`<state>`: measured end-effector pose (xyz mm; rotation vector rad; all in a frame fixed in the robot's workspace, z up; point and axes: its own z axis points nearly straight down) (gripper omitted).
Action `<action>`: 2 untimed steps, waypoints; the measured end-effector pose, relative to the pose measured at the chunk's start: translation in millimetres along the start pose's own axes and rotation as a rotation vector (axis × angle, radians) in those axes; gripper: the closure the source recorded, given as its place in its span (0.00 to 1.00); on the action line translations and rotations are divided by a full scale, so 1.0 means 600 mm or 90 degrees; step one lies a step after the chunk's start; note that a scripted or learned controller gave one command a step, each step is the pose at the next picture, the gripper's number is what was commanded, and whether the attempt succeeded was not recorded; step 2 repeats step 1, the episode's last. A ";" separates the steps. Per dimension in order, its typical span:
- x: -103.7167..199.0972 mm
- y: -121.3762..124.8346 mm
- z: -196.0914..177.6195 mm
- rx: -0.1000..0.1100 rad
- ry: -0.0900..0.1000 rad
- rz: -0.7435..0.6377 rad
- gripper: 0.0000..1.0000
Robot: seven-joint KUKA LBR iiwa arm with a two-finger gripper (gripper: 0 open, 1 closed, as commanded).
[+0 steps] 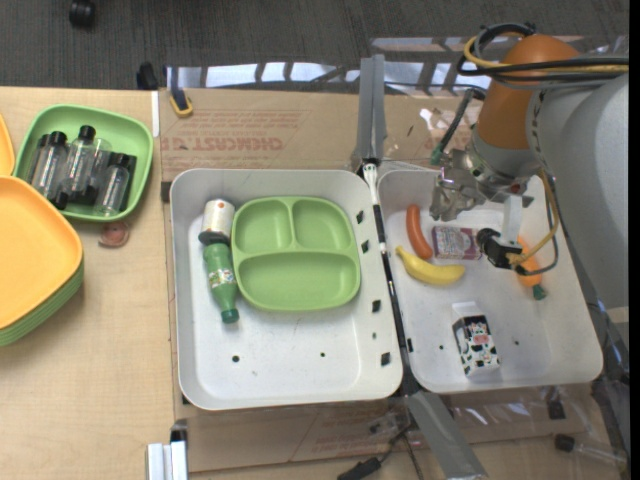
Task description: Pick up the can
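Observation:
A small can (455, 242) with a pink-and-red label lies on its side in the right bin (560, 358), between a red sausage (417, 230) and an orange carrot (530, 271). My gripper (446, 206) hangs over the bin's far part, just above and beyond the can's left end. Nothing shows between its fingers. A yellow banana (430, 268) lies directly in front of the can, nearly touching it.
A black-and-white carton (476, 344) lies nearer the front of the right bin. The left bin (290, 368) holds a green divided plate (296, 251), a green bottle (219, 278) and a white cylinder (218, 212). Beyond it to the left are orange plates (35, 263) and a green tray of vials (85, 161).

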<state>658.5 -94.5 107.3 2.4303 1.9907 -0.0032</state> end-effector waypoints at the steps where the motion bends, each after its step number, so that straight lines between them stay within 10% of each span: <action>1: -0.011 -0.169 -0.139 0.000 0.001 -0.179 1.00; 2: -0.011 -0.169 -0.139 0.000 0.001 -0.179 1.00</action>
